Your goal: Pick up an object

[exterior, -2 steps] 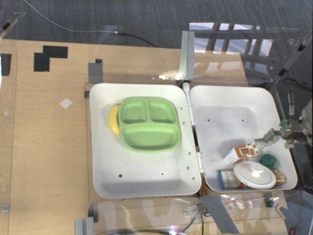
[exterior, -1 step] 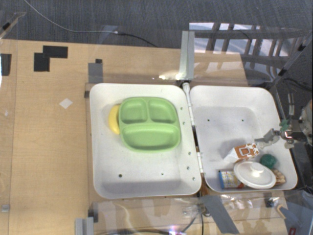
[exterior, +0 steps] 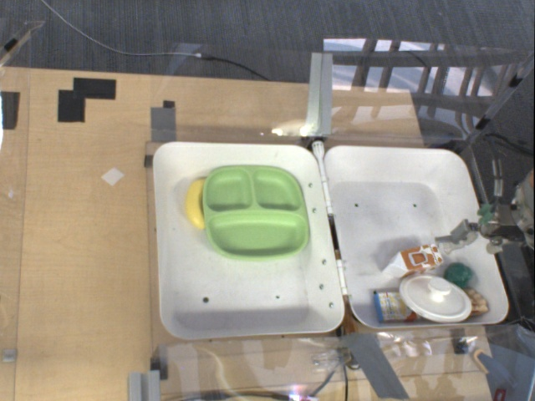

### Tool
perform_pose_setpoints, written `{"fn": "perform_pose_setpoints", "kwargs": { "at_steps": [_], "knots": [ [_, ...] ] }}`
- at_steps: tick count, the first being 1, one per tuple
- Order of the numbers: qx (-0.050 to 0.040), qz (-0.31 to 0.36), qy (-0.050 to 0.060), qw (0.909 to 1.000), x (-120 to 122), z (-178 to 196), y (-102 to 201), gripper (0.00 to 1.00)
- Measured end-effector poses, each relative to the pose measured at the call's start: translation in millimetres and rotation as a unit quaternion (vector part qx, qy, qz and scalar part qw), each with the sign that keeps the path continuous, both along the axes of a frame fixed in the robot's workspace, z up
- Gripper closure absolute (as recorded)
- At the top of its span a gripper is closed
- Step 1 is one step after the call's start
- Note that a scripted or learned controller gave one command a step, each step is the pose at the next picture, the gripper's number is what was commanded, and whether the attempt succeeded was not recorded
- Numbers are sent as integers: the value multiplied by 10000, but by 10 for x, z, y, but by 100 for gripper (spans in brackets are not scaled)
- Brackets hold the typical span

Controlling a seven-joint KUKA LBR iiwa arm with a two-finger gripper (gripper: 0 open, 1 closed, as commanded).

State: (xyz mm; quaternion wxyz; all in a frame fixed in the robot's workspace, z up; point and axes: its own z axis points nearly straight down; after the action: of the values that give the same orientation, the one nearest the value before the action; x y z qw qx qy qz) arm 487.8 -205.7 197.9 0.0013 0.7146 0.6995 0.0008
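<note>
From my remote station I see the two white bins side by side on the bench (exterior: pixel 75 224). The left bin (exterior: pixel 242 312) carries a green divided plate (exterior: pixel 254 211) with a yellow object (exterior: pixel 194 204) tucked against and partly under the plate's left edge. The right bin (exterior: pixel 393 190) has its things crowded in the near right corner: a white round lid or bowl (exterior: pixel 435 297), a small orange-and-white carton (exterior: pixel 422 258) just behind it, a blue-labelled packet (exterior: pixel 389 306) at its left, and a dark green object (exterior: pixel 458 274) at its right. The gripper (exterior: pixel 465 234) hangs at that bin's right rim, just above the cluster; I cannot tell its state.
</note>
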Motion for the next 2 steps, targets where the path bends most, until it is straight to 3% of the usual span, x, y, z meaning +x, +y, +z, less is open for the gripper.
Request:
{"fn": "perform_pose_setpoints", "kwargs": {
  "at_steps": [1,2],
  "knots": [
    [-8,627,-55,9980,297,-790,85,0],
    [-11,991,-18,9951,681,-208,4,0]
  ]
}}
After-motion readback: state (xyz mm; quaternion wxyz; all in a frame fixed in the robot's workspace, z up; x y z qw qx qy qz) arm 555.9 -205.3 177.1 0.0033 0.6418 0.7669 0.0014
